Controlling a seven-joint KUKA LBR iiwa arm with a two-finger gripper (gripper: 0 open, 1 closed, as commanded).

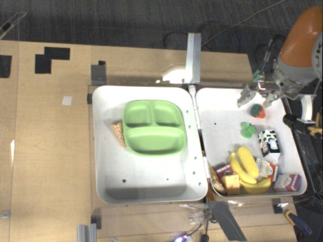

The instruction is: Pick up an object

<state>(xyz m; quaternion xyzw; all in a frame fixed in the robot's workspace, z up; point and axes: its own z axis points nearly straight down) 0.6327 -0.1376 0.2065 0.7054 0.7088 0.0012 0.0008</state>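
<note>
My gripper (258, 97) hangs over the far part of the right bin (222, 110), its two grey fingers spread apart and open with nothing between them. Just below it lies a small red toy fruit with a green top (259, 112). A small green toy (247, 130) sits nearer the middle of the bin. A black-and-white carton (269, 141) lies right of that. At the front of the bin are a yellow corn cob (246, 161), a banana (255, 185) and several small packets (287, 182).
The left bin (111, 180) holds a green divided plate (153, 126) with a brown crumbly piece (118, 133) against its left edge. A metal divider (194, 59) stands behind the two bins. Cables run along the right side.
</note>
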